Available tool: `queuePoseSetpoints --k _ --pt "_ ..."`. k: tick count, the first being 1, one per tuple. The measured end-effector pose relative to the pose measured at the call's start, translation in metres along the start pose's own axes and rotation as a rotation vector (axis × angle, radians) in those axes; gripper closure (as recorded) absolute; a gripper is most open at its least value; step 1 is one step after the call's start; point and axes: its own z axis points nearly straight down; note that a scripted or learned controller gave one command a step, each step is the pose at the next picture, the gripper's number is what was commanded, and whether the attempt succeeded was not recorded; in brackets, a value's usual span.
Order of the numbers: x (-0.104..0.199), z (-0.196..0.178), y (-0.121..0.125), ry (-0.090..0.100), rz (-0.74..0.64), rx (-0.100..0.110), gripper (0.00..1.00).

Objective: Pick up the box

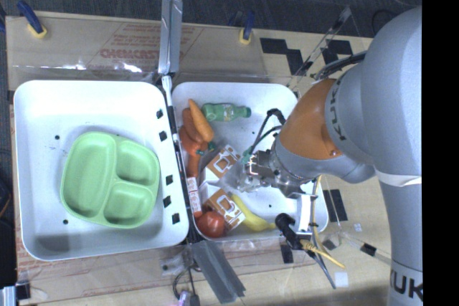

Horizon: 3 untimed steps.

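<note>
Box lying in right bin, beside carrots (second box lower down, by banana); gripper just right of it, grip state impossible to tell.

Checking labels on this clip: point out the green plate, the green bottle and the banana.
green plate (pixel 109 181), camera view, centre divider.
green bottle (pixel 224 112), camera view, middle of body.
banana (pixel 252 218), camera view, middle of its curve.

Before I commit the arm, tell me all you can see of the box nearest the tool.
The box is a small carton, brown and white with a square printed mark, apparently cardboard. It lies tilted in the right bin, against the carrots, just left of the tool. A similar box lies below it.
</note>
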Motion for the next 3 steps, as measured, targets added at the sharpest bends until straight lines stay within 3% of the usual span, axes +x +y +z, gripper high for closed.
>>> queuePoseSetpoints --k 1,2,3 --pt "-0.001 -0.006 0.006 -0.002 0.0 -0.003 1.0" --pt "-0.032 0.009 -0.007 0.001 0.282 -0.003 1.0" --pt "0.044 0.01 -0.024 0.002 0.525 -0.001 1.0"
